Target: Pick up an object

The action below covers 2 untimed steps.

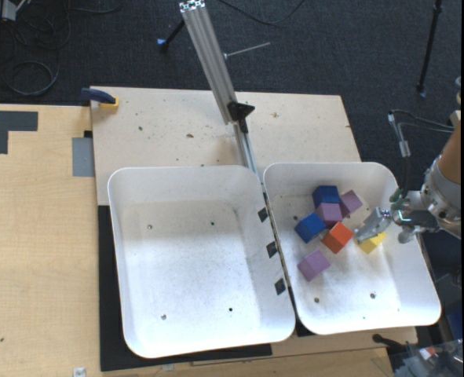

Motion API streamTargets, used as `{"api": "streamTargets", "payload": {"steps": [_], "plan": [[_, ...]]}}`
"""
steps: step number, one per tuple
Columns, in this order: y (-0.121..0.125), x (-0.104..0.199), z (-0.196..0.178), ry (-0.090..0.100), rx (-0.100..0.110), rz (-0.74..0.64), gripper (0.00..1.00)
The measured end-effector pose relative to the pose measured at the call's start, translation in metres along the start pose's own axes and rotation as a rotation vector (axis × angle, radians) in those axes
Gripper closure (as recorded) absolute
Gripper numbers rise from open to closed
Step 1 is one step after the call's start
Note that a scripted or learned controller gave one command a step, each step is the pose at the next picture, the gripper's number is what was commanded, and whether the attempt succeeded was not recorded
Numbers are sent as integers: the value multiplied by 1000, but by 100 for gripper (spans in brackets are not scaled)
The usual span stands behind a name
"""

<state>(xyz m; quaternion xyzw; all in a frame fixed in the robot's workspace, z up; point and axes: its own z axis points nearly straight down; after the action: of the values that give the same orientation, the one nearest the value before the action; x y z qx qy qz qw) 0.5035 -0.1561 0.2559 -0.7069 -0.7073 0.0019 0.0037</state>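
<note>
Because the blocks lie bunched in the upper middle of the right bin (408, 305), any of them would serve for the pick, and the yellow block (370, 242) at the cluster's right edge looks, in my judgement, the likeliest target. It sits just beside the orange block (338, 236), with purple and blue blocks close by (a crowded patch). The gripper (373, 228) reaches in over the bin's right wall and its tip is at the yellow block, apparently touching its top. How wide it is spread I cannot tell, nor whether it grips anything. The left bin (129, 181) lies alongside.
</note>
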Motion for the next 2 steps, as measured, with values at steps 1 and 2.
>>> {"api": "streamTargets", "payload": {"steps": [1, 2], "plan": [[1, -1, -2, -1, -5, 2, 0], [-9, -4, 53, 0, 0, 1, 0]]}}
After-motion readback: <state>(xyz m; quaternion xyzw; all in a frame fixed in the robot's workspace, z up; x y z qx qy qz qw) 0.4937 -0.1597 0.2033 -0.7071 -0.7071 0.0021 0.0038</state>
